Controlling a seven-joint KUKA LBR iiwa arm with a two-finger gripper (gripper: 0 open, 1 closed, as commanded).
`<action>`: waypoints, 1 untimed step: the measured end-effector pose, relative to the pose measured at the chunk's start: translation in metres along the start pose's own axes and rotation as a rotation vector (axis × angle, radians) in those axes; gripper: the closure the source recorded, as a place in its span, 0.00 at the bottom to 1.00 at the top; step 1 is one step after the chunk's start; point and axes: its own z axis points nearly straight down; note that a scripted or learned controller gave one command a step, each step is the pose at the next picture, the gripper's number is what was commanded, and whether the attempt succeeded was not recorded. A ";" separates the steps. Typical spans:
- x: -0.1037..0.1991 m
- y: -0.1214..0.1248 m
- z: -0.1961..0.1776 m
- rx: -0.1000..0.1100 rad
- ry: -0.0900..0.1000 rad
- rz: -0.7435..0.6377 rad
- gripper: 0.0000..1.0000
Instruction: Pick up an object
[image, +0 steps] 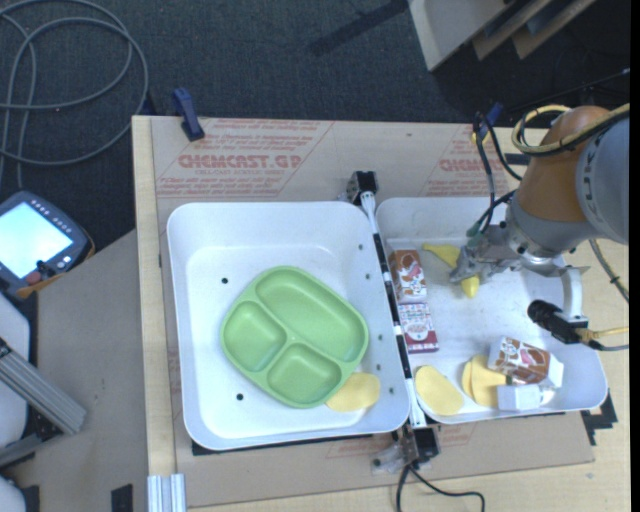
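Note:
My gripper (478, 262) hangs low over the upper part of the right bin (470, 330), on the grey arm with the orange band. Just below it lies a small yellow piece (468, 288), touching or nearly touching the gripper's tip. A yellow wedge (438, 254) lies just to its left. Two brown-and-red packets (405, 275) (418, 328) lie along the bin's left wall. At the bin's front are two yellow rounded pieces (437, 390) (482, 382), a brown-and-white package (522, 362) and a small white block (520, 397).
The left bin (260, 240) holds a green divided plate (293, 335) and a pale yellow piece (355, 393) at its front right corner. A black fitting on a cable (555, 320) hangs over the right bin's right side. The wall between the bins runs close to the packets.

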 end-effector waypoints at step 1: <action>0.067 -0.046 -0.090 0.000 0.000 0.000 1.00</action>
